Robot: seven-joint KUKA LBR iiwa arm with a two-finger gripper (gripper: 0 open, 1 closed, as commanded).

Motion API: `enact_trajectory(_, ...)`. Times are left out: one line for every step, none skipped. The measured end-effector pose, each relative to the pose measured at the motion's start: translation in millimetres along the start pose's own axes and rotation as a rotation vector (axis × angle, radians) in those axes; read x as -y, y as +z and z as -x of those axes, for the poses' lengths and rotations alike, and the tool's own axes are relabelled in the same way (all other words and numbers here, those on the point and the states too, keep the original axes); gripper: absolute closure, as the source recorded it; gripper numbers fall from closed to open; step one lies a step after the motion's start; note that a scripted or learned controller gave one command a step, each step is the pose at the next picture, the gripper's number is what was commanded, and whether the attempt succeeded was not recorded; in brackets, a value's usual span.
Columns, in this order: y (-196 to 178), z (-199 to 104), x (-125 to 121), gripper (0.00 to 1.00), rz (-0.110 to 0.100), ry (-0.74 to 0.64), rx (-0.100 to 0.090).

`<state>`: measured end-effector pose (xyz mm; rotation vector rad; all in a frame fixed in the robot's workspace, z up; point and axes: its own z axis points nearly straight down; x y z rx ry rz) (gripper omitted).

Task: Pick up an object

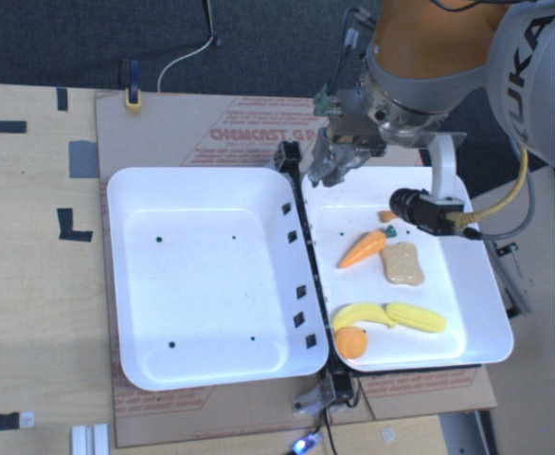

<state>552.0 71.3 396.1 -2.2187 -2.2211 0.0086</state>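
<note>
2 white bins sit side by side on a sheet of printed cardboard [249,131] over the bench. Left bin [202,273] fills the centre of the frame. Right bin [467,282] lies in the right half and holds all the loose items.

Arm [448,36] enters from the upper right, orange band on top, grey wrist below. Gripper [330,171] hangs over the upper left corner of the right bin, close to the black divider [301,254] between the 2 bins. Its tip is dark and tangled against the clutter of the wrist; cannot tell how the tip is set. Nothing is seen held at it.

Contents of right bin, top to bottom:
- Toy carrot [365,249], orange with a green top, lying at a slant near the bin's middle, below and right of the gripper and apart from it.
- Tan bread-like slice [402,264], just right of the carrot.
- Yellow banana [363,316], low in the bin.
- Yellow corn cob [415,318], just right of the banana, looks to touch it.
- Orange ball-like fruit [351,343], under the banana's left end, near the bin's lower left corner.

A black cylindrical part [420,209] on a white bracket juts over the bin's upper right.
</note>
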Motion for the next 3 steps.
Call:
enact_trajectory(71.7,32.3,47.9,1.00,-0.006,0.004,0.000)
enact_trajectory(57.7,29.6,45.2,1.00,0.002,-0.001,-0.002)
enact_trajectory(48.3,29.2,45.1,1.00,0.001,-0.002,-0.002)
